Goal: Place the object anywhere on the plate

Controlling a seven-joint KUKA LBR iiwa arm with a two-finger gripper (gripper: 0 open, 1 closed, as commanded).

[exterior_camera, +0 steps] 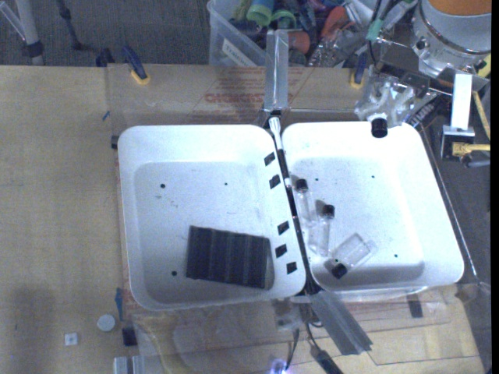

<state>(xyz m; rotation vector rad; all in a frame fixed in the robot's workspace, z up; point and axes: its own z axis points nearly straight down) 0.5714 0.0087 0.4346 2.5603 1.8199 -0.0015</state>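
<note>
While the arm [456,10] hangs at the top right, above the far edge of the right bin [405,170], we see both white bins side by side on the bench [54,193], the left bin [148,178] holding a dark ribbed plate [228,257] near its front. The gripper [383,104] sits over the far rim of the right bin, and we cannot tell how it is set or whether it carries anything. The object [351,249], a small clear plastic piece, lies in the right bin towards its front left, near the divider [282,209], with another clear bit [312,220] and small black parts beside it. We judge the pick has yet to happen. The risks: clear plastic is hard to locate and slippery, its neighbours could be caught instead, and the divider could snag the carry across to the plate.
</note>
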